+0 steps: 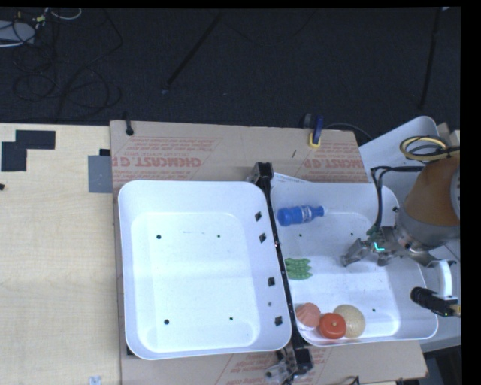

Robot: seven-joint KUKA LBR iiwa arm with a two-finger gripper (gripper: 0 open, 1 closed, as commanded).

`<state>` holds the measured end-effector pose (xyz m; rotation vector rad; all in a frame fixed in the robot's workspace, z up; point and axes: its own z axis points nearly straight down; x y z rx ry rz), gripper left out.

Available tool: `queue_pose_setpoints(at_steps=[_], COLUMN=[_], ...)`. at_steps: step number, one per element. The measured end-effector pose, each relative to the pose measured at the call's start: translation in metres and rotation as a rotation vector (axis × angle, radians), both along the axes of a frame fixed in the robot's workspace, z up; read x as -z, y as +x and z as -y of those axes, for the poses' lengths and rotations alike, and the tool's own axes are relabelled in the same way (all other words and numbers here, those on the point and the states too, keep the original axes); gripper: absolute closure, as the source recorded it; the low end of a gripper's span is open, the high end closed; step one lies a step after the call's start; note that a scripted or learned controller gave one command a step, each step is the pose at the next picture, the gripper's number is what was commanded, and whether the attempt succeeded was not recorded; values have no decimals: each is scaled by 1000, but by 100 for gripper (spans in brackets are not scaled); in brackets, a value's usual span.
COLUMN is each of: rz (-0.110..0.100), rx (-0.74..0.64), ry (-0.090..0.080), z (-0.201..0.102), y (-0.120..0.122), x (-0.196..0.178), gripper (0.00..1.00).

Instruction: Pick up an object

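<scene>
Right bin point(379, 197), near corner: red round object point(332, 325), touching a pink piece point(307, 313) on its left and a tan round object point(350, 319) on its right; all three lie against the bin's near wall.
Same bin, middle, by the divider: green ridged object point(297, 268), lying flat, apart from the others.
Same bin, far end: blue bottle point(300, 215), on its side, cap toward the arm.
Gripper point(355, 256): low over the right bin's floor, right of the green object and apart from it; whether the fingers are spread or closed cannot be told, and nothing shows between them.
Left bin point(194, 192): white, shallow, edge to edge with the right bin.
Surface: cardboard sheet point(225, 149) with red print under both bins; light wooden bench point(52, 256) to the left.
Room: dark floor point(225, 60) beyond, with cables point(45, 22).
</scene>
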<state>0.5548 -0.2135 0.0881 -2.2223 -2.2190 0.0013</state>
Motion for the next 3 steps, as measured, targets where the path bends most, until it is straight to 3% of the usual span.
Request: queue_pose_setpoints(at_steps=[3], rz=[-1], rx=[0], ry=[1], z=[0], y=[0], x=[1], gripper=[0])
